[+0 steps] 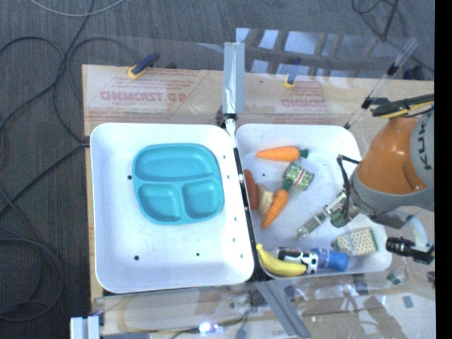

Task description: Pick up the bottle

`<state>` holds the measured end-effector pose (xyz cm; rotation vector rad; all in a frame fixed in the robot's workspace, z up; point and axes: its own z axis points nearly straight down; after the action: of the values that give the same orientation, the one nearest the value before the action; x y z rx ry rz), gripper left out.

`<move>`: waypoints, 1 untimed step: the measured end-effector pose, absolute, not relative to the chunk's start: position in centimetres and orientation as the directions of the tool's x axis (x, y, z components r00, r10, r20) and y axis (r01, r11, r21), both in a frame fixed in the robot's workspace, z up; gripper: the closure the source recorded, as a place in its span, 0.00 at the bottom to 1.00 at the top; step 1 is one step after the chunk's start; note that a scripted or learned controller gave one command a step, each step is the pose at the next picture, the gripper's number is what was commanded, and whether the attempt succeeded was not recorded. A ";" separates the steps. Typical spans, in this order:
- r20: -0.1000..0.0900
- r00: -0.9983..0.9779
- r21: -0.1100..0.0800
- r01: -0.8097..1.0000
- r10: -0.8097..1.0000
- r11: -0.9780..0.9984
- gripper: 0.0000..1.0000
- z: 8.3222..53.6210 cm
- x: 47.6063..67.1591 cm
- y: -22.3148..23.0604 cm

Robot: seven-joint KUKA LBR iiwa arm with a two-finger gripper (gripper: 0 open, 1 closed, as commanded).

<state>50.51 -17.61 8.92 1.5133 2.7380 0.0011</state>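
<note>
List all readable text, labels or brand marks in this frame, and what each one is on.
"CHEMCAST GP": faint red print on the board behind the left bin, repeated further right but blurred there.
"KU": letters on the arm at the right edge, cut off.
Green can label: too small to read.
Bottle label: too small to read.

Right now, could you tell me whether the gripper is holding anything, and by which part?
Nothing is held. The gripper hangs over bare bin floor in the right bin, apart from the bottle lying along the near wall.
</note>
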 end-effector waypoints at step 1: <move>-0.012 -0.624 0.009 0.781 0.781 0.624 0.00 9.0 49.0 -19.6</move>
<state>48.98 -19.62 8.96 1.3549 2.8177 0.0046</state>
